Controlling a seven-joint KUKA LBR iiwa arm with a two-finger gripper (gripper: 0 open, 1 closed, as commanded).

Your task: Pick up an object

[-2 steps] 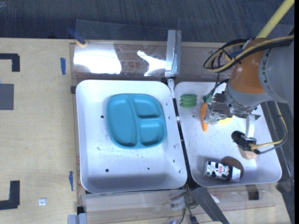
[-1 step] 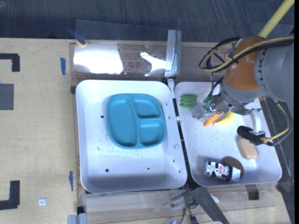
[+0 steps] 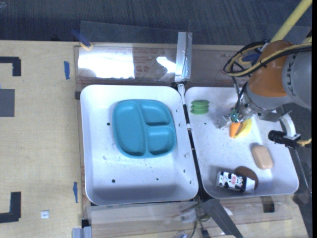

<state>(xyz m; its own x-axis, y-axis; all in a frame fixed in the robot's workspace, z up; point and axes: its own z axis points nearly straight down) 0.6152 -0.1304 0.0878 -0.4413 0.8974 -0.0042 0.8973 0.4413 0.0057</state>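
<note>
At the near edge of the right bin [image 3: 290, 185], a small black-and-white patterned object [image 3: 232, 181] is seen lying on its side, with a dark brown rounded object [image 3: 247, 173] touching it just behind. A little farther in, toward the bin's right wall, a pale peach oblong object [image 3: 262, 156] is found lying apart from both. Beyond that, near the middle of the bin, an orange-and-yellow object [image 3: 240, 128] is seen resting on the white floor, and the gripper [image 3: 237, 116] is placed directly at its far end, seemingly in contact with it. How wide the pincer stands cannot be told, since it is masked by the wrist and by its own body, and whether the orange-and-yellow object is gripped cannot be told either. The arm [image 3: 292, 83] is seen reaching in from the right, its orange band [image 3: 267, 81] lying above the wrist and a loop of cables [image 3: 242, 58] draped across it. Near the far left corner of the right bin, a green ridged object [image 3: 199, 107] is seen just beside the divide between the bins, well apart from the gripper. In the left bin [image 3: 94, 172], a blue divided plate [image 3: 144, 128] is laid flat near the middle, with its two smaller compartments turned toward the right bin. Behind both bins, a clear sheet [image 3: 129, 58] with bright glare on it is seen on the bench [image 3: 39, 148].
</note>
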